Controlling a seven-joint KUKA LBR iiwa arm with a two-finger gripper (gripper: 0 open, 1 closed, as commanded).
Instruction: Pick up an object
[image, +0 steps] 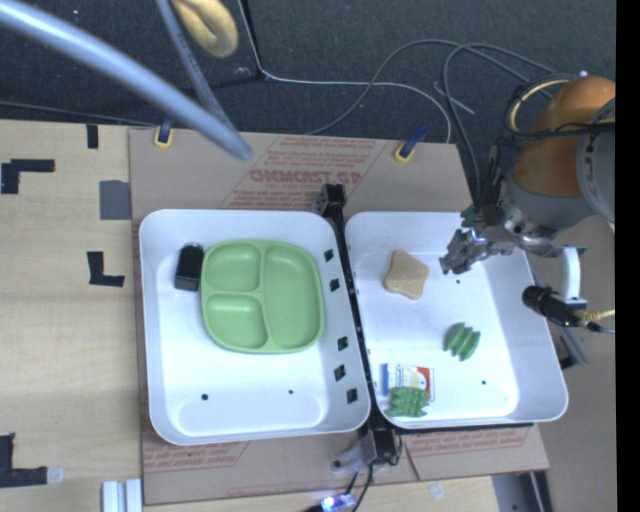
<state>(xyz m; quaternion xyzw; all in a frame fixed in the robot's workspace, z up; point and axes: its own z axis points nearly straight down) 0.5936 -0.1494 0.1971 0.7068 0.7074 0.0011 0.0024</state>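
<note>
1. Farthest to the gripper's left, in the left white bin (165, 330), you see a small black block (188, 267) touching a green three-compartment plastic plate (264, 297).
2. Just left of the gripper (462, 250), in the right white bin (520, 395), lies a tan sponge-like chunk (406, 275), near but apart from it.
3. Below the gripper lie a ridged green piece (462, 341) and, lower left, a small printed packet (406, 379) with a leafy green piece (406, 402) against it.
4. You cannot tell how far the gripper's fingers are parted; nothing shows between them.
</note>
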